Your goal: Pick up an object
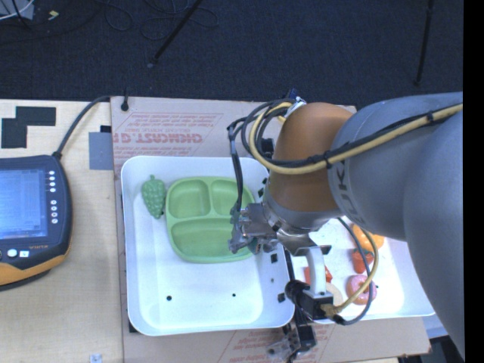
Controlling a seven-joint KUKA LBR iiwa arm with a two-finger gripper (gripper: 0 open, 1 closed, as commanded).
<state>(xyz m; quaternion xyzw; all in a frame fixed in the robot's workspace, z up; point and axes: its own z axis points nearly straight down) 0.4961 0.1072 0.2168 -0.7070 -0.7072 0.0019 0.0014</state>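
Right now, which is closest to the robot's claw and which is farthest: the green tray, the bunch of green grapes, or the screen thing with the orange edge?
From the gripper at the bottom of the camera view:
1. Green tray, in the left bin, up and left of it.
2. Green grapes, beside the tray's left edge.
3. Screen pendant, outside the bins, at the far left.

A robotics lab: teach pendant (pixel 30 214), cabled arm (pixel 355 165), white bins (pixel 144 293).
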